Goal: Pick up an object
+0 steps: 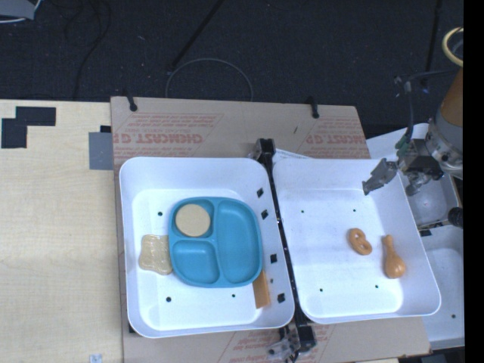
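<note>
arm's [452, 119] coming in from the right, wrist up near the top right, gripper [389, 171] stuck out to the left, sitting pretty high

Left bin [144, 195]: divided tray [219, 244] at centre, round biscuit [192, 219] in its rear-left compartment; flat piece [156, 254] touching tray's left edge; stick [261, 291] at tray's front-right corner. Right bin [333, 308]: pretzel [360, 241] right of centre, drumstick [392, 258] just beside it, further right.

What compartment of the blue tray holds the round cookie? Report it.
The upper-left compartment: the round cookie lies flat inside the blue tray, within its rim.
</note>
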`<state>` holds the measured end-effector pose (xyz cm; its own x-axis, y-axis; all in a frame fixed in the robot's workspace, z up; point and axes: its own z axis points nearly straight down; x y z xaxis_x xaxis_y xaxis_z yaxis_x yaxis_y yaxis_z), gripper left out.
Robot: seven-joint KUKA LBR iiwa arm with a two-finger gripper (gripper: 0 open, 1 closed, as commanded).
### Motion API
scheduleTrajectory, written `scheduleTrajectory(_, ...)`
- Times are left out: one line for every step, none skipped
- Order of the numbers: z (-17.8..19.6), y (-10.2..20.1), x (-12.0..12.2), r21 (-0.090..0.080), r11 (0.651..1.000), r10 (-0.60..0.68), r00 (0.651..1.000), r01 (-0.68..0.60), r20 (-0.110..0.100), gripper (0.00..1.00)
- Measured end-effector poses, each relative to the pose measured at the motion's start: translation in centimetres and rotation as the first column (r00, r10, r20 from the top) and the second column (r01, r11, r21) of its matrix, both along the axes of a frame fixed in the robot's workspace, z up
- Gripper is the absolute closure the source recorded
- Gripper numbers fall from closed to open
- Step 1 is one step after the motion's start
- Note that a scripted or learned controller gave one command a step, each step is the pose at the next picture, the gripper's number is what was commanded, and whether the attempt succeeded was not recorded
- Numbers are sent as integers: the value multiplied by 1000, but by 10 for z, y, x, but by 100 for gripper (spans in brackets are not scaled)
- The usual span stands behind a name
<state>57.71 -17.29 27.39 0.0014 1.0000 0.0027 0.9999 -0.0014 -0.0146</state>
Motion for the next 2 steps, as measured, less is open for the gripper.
scheduleTrajectory(7, 0, 2, -2, 1000, 2, 1000, -2, 12, 0)
scheduleTrajectory(-56, 5, -2, 0, 1000, 2, 1000, -2, 6, 0)
